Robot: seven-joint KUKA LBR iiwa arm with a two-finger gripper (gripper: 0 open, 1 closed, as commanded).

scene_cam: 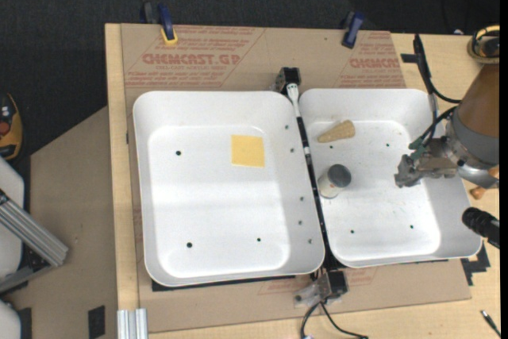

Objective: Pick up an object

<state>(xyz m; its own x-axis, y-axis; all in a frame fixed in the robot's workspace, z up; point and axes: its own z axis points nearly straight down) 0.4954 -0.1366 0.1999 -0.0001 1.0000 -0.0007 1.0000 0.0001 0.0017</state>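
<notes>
A flat yellow square [248, 151] lies in the left bin [159, 123], near its middle. In the right bin [373, 242] a tan wedge-shaped piece [336, 132] rests near the back left. A small dark grey cylinder [339, 175] stands beside a pale round piece [329, 188] by the bin's left wall. My gripper [409, 171] hangs over the right side of the right bin, well apart from the cylinder, with nothing visible between its tips.
The two bins sit on a cardboard sheet [238, 52] held by blue clamps [165, 21] at the back. A black clip [287, 80] joins the bins at the back, another sits at the front. Cables run along the right edge.
</notes>
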